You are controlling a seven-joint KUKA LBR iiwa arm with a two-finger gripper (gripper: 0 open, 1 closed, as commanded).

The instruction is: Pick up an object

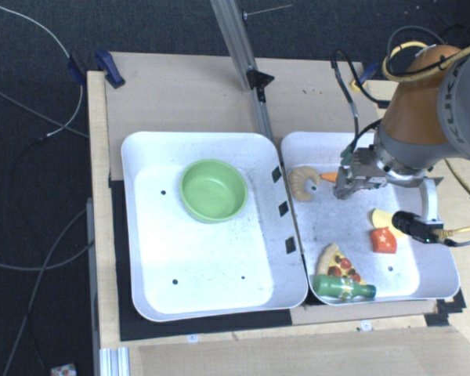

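Observation:
The right bin [423, 284] holds a tan doughnut-like piece [302, 182], a small orange piece [327, 178], a yellow piece [381, 218], a red piece [384, 241], a pizza slice [339, 264] and a green bottle [341, 289]. My gripper [351, 182] hangs low over the upper middle of this bin, just right of the orange piece and the doughnut. A green bowl [213, 189] sits in the left bin [164, 288].
A metal pole [239, 41] slants across the bench behind the bins. Black clips [283, 207] sit on the divide between the bins. Cables [352, 92] trail from the arm at the upper right.

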